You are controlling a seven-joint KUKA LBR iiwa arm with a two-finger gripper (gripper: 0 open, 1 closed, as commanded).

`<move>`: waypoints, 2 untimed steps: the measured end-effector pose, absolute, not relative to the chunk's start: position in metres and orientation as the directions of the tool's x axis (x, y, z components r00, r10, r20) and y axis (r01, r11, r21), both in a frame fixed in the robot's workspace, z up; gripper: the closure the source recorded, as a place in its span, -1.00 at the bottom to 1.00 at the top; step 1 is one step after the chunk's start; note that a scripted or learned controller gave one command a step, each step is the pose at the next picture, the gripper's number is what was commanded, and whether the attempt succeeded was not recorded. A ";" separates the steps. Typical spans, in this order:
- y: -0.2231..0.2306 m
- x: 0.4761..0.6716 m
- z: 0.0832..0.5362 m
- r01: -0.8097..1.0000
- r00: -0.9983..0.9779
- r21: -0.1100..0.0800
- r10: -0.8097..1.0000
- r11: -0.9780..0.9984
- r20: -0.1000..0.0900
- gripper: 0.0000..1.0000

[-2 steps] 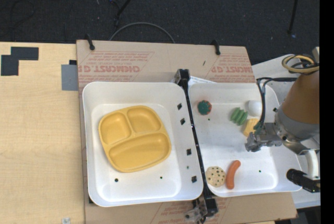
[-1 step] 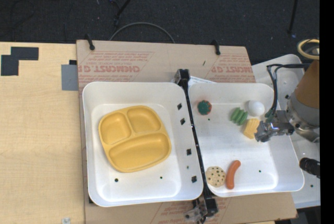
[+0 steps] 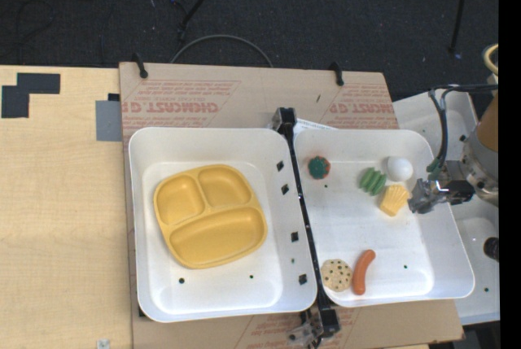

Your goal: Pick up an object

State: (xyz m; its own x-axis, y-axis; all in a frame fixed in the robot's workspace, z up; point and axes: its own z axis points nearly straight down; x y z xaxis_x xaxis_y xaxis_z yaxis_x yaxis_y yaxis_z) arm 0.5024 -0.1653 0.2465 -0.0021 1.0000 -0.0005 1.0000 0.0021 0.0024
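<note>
The right bin [image 3: 407, 282] holds several small toy foods. A yellow ridged piece [image 3: 394, 199] lies near its right wall, with a green piece [image 3: 373, 181] and a white egg [image 3: 399, 168] just beyond it. A small green and red ball [image 3: 318, 167] rests near the divider. At the front lie a speckled cookie [image 3: 335, 274] and an orange sausage [image 3: 363, 271]. My gripper [image 3: 425, 197] hangs low at the bin's right rim, right beside the yellow piece, dark and small in the view. Nothing shows held in it.
The left bin [image 3: 146, 274] carries a yellow divided plate [image 3: 210, 215]. A black divider [image 3: 299, 217] runs between the two bins. Cables and the arm's base crowd the bench to the right of the bins.
</note>
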 end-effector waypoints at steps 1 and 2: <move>-0.166 0.503 0.289 1.000 -0.002 0.002 1.000 0.002 -0.001 1.00; -0.124 0.519 0.287 1.000 -0.004 -0.002 1.000 0.004 0.002 1.00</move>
